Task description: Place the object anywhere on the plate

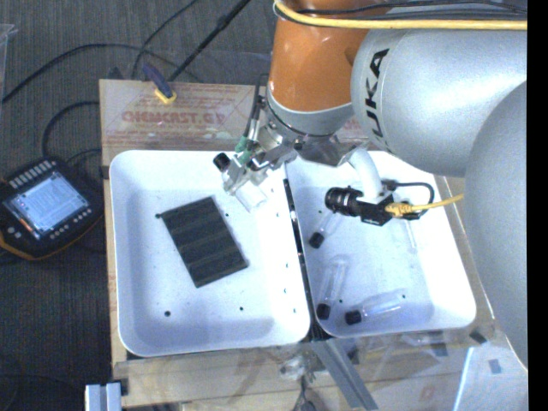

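Clear plastic, seemingly a small tube (250, 197), sits at the tips of the fingers (233, 178), though I cannot tell if they clamp it. The gripper (242, 171) hovers above the left bin (137, 315), beside the dark ribbed plate (204, 241), probably for release there.

We find a dark ribbed rectangular plate (204, 241) flat and skewed in the left bin; clear tubes (334, 278) lie in the right bin.

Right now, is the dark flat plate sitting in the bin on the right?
No, the dark plate lies flat on the floor of the left bin, while the right bin holds clear tubes.
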Controlling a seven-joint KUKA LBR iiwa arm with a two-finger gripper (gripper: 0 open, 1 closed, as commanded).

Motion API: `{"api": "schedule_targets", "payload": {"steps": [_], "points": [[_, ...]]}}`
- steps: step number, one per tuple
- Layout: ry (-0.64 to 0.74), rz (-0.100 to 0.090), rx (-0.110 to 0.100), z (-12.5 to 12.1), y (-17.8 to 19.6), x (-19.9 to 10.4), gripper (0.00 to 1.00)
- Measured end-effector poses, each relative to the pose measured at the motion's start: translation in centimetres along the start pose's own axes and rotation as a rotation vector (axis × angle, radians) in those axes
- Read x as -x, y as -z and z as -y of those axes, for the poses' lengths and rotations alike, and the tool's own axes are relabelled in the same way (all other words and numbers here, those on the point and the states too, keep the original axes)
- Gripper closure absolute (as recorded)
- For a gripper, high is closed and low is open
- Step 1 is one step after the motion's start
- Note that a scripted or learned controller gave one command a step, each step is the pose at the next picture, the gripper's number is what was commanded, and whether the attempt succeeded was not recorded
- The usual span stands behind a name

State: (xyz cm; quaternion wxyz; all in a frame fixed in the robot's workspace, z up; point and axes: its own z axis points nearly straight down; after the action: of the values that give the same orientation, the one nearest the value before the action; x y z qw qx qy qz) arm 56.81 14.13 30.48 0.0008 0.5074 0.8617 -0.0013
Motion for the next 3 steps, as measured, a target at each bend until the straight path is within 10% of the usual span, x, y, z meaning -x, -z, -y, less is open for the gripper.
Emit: {"api": "schedule_targets", "payload": {"steps": [1,2,3], "points": [[0.229,0.000,0.002,4.63,8.68,-7.48,1.00],[0.229,0.000,0.002,4.62,8.69,-7.49,0.00],[0.229,0.000,0.002,4.62,8.69,-7.49,0.00]]}}
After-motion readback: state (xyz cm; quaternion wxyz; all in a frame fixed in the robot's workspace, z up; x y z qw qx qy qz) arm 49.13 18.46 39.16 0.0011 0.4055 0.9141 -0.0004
